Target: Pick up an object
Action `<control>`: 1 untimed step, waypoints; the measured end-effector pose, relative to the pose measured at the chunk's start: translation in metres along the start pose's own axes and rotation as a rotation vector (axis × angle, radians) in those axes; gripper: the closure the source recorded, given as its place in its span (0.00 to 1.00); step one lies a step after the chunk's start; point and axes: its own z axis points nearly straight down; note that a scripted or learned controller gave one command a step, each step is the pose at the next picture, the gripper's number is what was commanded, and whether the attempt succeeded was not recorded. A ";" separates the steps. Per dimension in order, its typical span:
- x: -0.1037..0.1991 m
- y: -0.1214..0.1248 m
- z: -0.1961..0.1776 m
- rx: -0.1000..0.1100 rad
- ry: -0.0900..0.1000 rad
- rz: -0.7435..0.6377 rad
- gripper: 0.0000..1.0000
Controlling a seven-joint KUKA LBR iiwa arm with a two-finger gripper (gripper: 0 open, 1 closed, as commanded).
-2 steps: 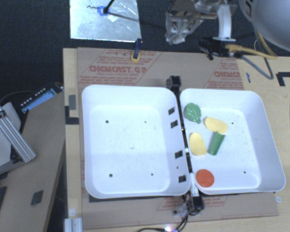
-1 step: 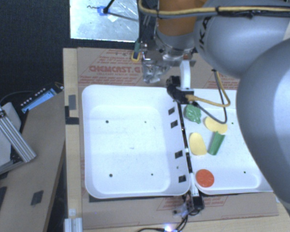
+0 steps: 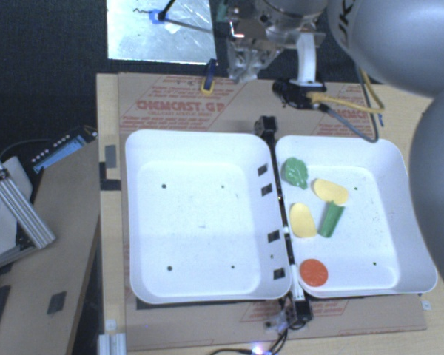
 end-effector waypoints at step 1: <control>0.015 0.001 -0.116 -0.001 0.001 0.000 1.00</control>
